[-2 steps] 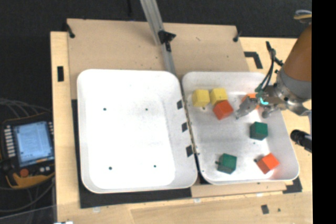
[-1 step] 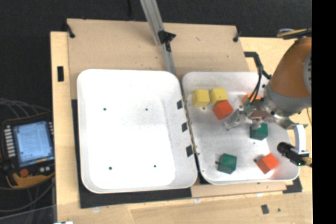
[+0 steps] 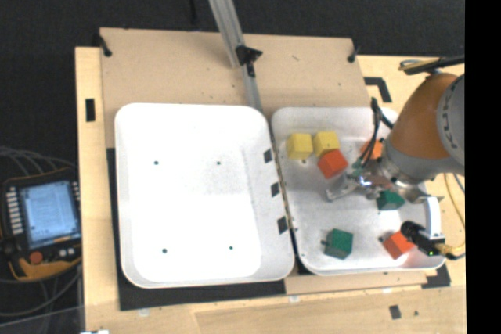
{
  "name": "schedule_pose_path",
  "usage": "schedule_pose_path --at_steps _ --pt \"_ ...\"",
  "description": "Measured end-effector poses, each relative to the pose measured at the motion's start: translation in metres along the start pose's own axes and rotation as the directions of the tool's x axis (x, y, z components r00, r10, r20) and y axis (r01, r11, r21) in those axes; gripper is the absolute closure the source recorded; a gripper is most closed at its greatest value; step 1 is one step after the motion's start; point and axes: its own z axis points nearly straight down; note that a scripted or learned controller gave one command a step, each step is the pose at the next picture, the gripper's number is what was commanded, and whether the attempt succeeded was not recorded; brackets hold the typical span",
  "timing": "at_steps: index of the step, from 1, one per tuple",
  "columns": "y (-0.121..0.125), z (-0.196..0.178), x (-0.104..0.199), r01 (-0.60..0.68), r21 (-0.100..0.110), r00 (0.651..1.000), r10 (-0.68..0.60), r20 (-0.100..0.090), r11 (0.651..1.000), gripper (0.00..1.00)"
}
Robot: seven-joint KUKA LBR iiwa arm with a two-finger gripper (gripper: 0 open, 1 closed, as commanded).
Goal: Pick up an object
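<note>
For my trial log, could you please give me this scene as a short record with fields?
arm: reaches in from the right over the right bin
hand: low in the right bin, just below the orange block
yellow blocks: two, side by side at the bin's back, left one, right one
green block: near the bin's front
second orange block: front right corner
left bin: white, two dark dots on its floor

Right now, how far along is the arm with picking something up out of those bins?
Early on, by the look of it. The arm has reached into the right bin, with its gripper low beside the orange block. Nothing looks lifted: the two yellow blocks, the green block and another orange block lie on the bin floor. Grasping and lifting remain.
</note>
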Motion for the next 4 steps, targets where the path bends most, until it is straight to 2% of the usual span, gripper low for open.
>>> schedule_pose_path --at_steps 1,2,4 --pt "0.001 -0.013 -0.001 -0.007 -0.004 1.0 0.007 -0.001 1.0 1.0" --pt "0.009 -0.06 0.003 0.005 -0.001 1.0 -0.005 -0.002 1.0 1.0" --pt "0.01 -0.146 0.001 0.006 -0.001 1.0 -0.006 -0.001 1.0 1.0"
